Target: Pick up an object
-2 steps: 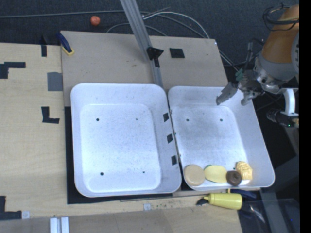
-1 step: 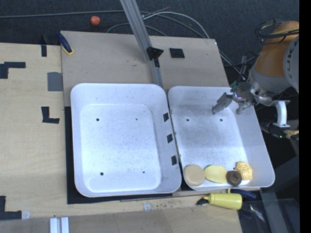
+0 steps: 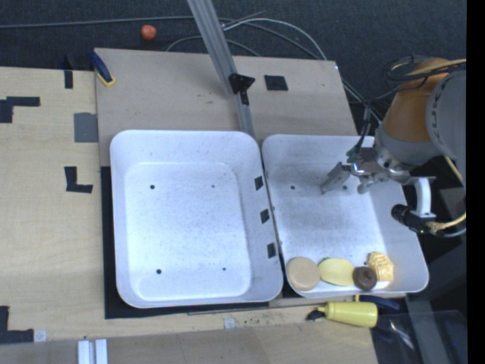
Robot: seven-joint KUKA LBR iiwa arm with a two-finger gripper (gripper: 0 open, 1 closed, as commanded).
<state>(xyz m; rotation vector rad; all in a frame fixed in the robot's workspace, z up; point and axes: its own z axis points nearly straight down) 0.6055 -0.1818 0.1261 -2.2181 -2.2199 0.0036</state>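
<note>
The grey two-finger tool (image 3: 350, 179) is seen above the upper part of the right shallow white plastic bin (image 3: 318, 226), its fingers spread apart and nothing held between them. It is judged to be poised for a descent, though no object lies beneath it. The candidate objects are gathered along the bin's near edge, well apart from the tool: a round tan disc (image 3: 302, 274), a pale yellow oval piece (image 3: 334, 271), a small dark brown round piece (image 3: 364, 278) and a yellow-orange lumpy block (image 3: 381, 265), touching or just beside one another. Because they are crowded against the wall, a clean grasp is judged difficult. The left shallow white bin (image 3: 182, 218) rests beside it on the table (image 3: 45, 203).
</note>
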